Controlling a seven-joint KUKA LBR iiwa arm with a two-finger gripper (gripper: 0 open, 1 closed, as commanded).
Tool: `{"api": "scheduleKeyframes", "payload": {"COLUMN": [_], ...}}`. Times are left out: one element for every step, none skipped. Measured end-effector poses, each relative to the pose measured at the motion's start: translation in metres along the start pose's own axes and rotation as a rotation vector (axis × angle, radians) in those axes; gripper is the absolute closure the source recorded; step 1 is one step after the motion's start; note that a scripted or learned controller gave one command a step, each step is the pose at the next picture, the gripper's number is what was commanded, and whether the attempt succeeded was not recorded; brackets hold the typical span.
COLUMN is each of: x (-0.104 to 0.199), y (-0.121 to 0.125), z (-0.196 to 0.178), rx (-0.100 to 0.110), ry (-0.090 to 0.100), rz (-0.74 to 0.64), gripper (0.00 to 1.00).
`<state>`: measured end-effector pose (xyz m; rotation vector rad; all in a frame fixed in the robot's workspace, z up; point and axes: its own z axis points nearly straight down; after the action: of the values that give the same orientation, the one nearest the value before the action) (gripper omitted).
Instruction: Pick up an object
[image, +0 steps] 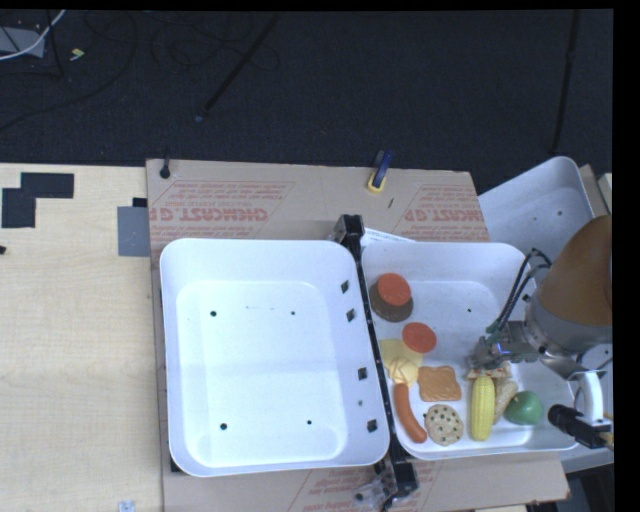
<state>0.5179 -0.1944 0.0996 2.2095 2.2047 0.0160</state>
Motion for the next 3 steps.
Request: {"api": "scheduleKeyframes", "payload": {"x": [0.005, 0.015, 0.101], "y": [0.015, 0.029, -0.002], "z": [-0.247, -0.448, -0.297], "rx": [0.005, 0.005, 0.038], "ry": [0.002, 0.002, 0.012], "rz": [-0.004, -0.004, -0.008], "gripper": [1.00, 1.00, 1.00]}}
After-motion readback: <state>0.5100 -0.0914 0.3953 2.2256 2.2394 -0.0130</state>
